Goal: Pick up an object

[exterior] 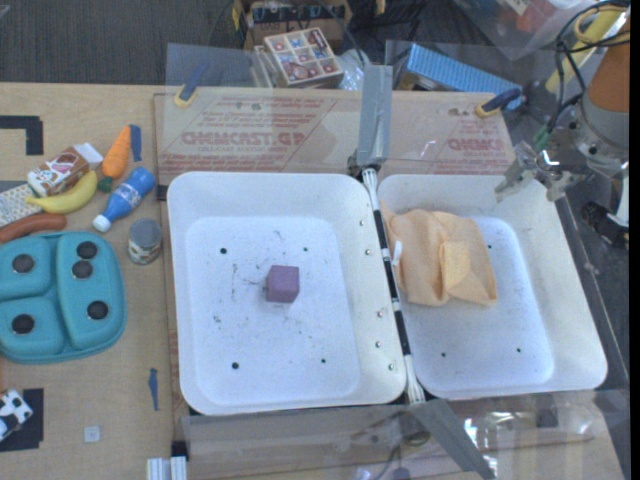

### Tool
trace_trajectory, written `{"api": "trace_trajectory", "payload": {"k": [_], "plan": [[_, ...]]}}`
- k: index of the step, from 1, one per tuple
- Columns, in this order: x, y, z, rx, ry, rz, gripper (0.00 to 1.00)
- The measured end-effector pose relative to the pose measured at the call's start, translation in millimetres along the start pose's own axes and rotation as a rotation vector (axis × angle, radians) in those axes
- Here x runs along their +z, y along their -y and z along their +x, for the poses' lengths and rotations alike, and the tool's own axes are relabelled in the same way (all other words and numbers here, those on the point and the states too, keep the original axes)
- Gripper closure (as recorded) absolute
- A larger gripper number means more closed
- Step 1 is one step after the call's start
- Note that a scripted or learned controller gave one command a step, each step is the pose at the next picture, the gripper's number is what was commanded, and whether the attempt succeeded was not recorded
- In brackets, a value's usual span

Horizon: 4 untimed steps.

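A: Which step is this?

B: The approach, I'd judge. The gripper (533, 173) hangs over the far right corner of the right bin (560, 353), fingers spread, nothing between them.

A: What can it take?

B: A crumpled orange cloth (440, 258), soft and folded, lying in the right bin by its left wall. Or a small purple block (282, 284), hard-edged, mid-floor in the left bin (200, 218).

A: Next move?

B: Probably swing left over the cloth, then descend to pinch a fold.
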<state>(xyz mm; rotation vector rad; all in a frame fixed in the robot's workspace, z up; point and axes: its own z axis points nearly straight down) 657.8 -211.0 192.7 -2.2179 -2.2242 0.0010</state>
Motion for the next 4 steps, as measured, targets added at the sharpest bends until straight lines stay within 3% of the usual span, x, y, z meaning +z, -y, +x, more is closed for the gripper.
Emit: {"api": "trace_trajectory", "payload": {"k": [1, 2, 3, 4], "plan": [[95, 29, 80, -0.100, 0.001, -0.002, 0.00], [104, 51, 53, -0.141, 0.001, -0.007, 0.00], [93, 49, 51, -0.137, 0.002, -0.013, 1.00], [-18, 4, 93, -0.190, 0.002, -0.003, 1.00]]}}
